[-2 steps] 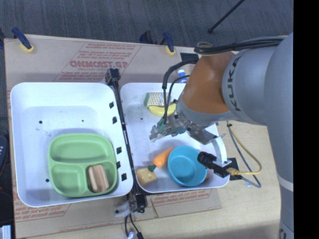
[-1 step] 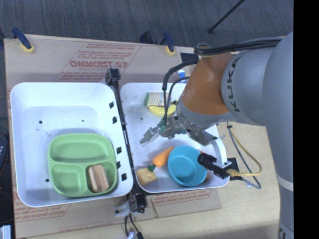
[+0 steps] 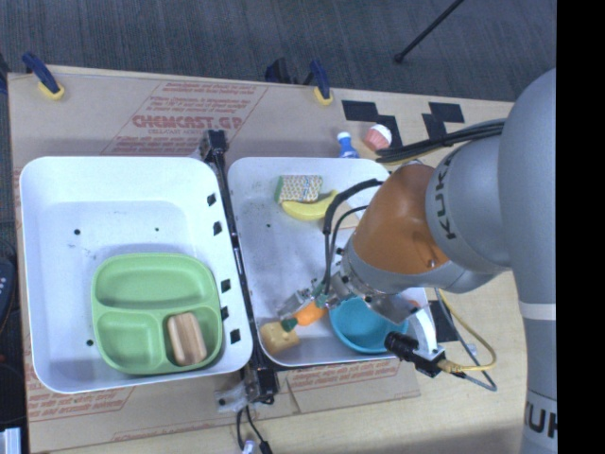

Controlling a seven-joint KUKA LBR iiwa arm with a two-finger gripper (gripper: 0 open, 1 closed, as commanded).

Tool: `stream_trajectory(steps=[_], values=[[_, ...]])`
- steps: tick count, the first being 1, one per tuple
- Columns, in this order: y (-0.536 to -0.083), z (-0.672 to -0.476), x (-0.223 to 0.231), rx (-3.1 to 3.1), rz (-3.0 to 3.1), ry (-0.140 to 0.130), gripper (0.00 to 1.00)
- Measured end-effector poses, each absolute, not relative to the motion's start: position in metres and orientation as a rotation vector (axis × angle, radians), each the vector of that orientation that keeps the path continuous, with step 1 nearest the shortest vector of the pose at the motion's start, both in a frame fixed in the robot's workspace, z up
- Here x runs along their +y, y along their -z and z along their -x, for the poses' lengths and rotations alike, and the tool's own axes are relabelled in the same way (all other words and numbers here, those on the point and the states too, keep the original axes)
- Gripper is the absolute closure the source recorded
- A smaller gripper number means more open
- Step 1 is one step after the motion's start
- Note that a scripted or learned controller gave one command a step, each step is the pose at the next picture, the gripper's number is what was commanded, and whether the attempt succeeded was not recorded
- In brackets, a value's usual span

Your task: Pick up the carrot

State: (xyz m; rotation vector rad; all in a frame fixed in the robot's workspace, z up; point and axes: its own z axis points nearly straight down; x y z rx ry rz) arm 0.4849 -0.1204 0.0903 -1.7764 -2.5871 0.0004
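Reaching into the right bin [image 3: 248, 253]: arm [image 3: 444, 225], large, grey and orange. Gripper [image 3: 319, 301] low near the bin's front edge, at the carrot [image 3: 307, 316]; claw opening cannot be told. Carrot lies on the bin floor beside a blue bowl [image 3: 359, 327]. Lift judged not yet done.

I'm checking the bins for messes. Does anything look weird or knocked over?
Nothing looks spilled or broken. The carrot lies near the right bin's front edge, under the claw, beside a blue bowl. The green tray sits flat in the left bin.
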Motion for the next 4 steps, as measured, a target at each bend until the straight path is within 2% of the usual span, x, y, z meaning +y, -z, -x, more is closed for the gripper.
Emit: stream_trajectory(steps=[1,2,3,4], values=[[-0.101,-0.486,-0.12,-2.594,1.76,-0.003,1.0],[-0.192,-0.49,-0.069,-2.244,2.192,-0.003,1.0],[-0.192,-0.49,-0.07,-2.241,2.193,-0.006,0.0],[-0.098,-0.472,-0.132,-2.161,2.262,-0.018,0.0]])
